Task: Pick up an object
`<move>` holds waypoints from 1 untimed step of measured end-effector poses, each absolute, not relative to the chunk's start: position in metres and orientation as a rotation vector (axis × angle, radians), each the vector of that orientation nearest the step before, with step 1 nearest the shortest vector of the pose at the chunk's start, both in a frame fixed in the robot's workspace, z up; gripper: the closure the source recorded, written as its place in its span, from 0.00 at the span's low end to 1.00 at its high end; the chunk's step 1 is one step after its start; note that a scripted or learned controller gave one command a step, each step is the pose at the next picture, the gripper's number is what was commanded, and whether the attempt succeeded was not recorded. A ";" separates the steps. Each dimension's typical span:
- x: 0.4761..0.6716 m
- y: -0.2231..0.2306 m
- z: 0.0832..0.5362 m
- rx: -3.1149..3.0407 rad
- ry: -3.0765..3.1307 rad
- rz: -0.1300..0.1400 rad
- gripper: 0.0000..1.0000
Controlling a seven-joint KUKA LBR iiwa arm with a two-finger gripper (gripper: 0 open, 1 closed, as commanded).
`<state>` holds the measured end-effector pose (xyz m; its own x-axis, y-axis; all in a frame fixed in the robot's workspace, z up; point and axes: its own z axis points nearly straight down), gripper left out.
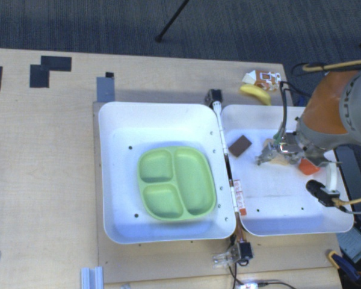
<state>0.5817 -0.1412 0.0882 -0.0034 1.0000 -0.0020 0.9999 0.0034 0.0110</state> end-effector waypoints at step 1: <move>0.490 -0.151 0.087 2.217 2.218 0.005 0.00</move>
